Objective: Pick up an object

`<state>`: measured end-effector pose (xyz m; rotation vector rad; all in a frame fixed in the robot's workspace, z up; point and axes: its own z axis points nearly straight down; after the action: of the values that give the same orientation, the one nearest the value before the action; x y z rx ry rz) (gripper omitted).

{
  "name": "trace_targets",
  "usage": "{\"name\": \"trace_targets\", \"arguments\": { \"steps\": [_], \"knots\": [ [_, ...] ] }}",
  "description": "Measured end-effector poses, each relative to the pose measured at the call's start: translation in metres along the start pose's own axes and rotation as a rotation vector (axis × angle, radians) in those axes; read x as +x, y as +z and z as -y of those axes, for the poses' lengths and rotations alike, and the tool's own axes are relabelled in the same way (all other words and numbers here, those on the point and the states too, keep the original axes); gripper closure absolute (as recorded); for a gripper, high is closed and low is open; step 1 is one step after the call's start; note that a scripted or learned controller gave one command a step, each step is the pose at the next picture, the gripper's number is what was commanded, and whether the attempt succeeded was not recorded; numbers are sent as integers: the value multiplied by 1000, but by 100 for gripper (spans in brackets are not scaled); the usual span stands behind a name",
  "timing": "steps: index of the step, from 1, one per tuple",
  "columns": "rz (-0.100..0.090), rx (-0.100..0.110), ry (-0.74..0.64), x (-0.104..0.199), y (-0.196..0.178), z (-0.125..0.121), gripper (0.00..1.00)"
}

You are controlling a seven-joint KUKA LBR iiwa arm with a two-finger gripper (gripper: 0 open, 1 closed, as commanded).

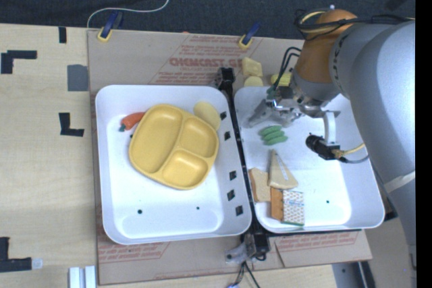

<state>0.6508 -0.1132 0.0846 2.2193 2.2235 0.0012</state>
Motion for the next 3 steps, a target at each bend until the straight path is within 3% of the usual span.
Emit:
{"name": "trace_targets", "arguments": {
  "steps": [1,2,3],
  "knots": [
    [2,1,2,6,-1,38,0],
    [1,-2,-1,-6,0,3,0],
    [2,1,2,4,-1,50,0]
  ]
}}
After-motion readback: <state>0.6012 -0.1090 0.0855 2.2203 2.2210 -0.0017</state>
